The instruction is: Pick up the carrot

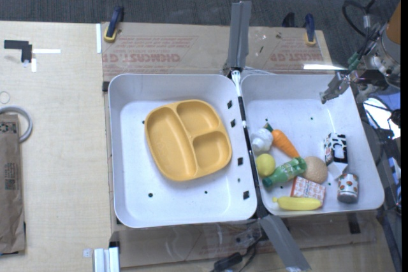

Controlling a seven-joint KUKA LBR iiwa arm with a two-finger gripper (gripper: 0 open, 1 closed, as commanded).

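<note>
Carrot (284,143) lies in right bin (299,95) among toy foods.

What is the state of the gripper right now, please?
Gripper: above the far right corner of the right white bin, open or shut cannot be told; the small orange carrot lies in that bin, apart from it.

At the right edge of the frame, the arm (390,48) shows a pale grey wrist with an orange patch, looping black cables, and a slim grey gripper (331,91).
</note>
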